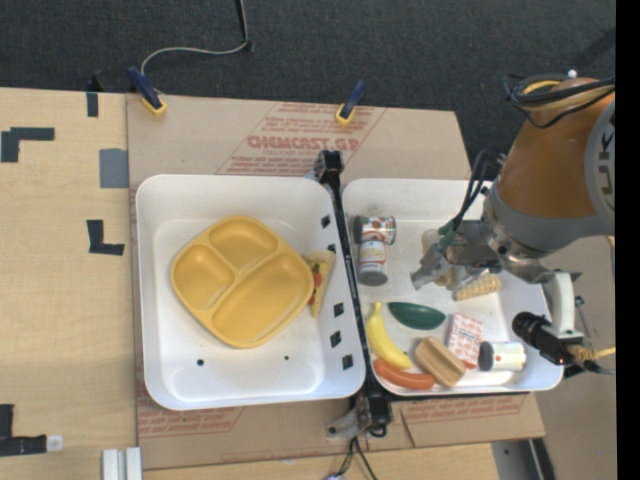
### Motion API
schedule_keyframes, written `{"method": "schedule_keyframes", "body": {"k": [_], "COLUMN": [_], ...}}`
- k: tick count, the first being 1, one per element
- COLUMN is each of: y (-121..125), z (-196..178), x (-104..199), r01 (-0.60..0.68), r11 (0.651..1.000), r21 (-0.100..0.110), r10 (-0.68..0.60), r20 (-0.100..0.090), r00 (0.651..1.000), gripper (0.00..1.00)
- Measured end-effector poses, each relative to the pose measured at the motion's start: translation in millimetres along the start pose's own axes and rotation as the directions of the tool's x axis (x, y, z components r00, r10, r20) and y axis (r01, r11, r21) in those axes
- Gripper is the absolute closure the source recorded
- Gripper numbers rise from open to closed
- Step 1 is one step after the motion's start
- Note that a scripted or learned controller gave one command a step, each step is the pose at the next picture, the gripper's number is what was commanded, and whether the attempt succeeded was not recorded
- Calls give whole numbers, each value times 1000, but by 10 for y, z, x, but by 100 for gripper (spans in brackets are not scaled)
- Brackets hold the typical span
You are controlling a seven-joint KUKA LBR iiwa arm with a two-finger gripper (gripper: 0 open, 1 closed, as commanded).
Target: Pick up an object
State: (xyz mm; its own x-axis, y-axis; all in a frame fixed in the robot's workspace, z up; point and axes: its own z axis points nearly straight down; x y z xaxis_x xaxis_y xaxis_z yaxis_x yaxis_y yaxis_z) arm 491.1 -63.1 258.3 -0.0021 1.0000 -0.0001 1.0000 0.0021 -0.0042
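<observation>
Orange-banded grey arm's gripper (437, 268) at frame right; finger state indeterminate; small tan ridged block (477, 288) just lower right, lying near-horizontal.

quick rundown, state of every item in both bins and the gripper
yellow divided plate: flat in the left bin, right way up
can: lying on its side, right bin
banana: lying flat beside the divider
green piece: lying flat
hot dog: against the bin's front wall
white bottle: on its side
gripper: low over the right bin, nothing visibly held
</observation>
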Motion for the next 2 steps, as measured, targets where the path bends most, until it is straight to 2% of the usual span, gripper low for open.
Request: {"method": "schedule_keyframes", "body": {"k": [1,2], "y": [-68,253], "z": [36,86], "x": [138,90], "r01": [-1,1], "r11": [1000,1000], "r21": [0,0], "r10": [1,-1], "r20": [1,0], "r00": [1000,1000], "gripper": [100,100]}}
